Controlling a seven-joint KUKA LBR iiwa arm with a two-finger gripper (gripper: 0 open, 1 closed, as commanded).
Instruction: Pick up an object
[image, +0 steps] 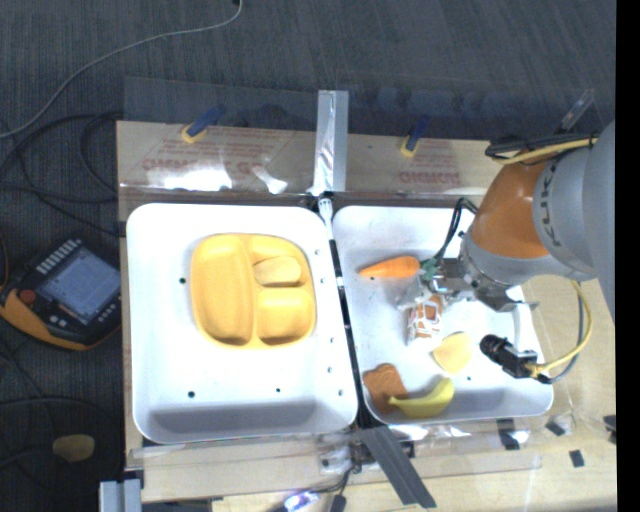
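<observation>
Tool, grip state we cannot tell, hangs over small printed packet beside carrot in right bin; we advise a centred, square descent.

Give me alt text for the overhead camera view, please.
A grey and orange robot arm reaches into the right bin, above a carrot, small carton, banana and other toy food. The left bin holds a yellow divided tray.

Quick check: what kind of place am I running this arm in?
Likely a robotics lab: two white bins taped to a bench, toy food such as a carrot and banana, and a handheld control pendant on the carpet.
</observation>
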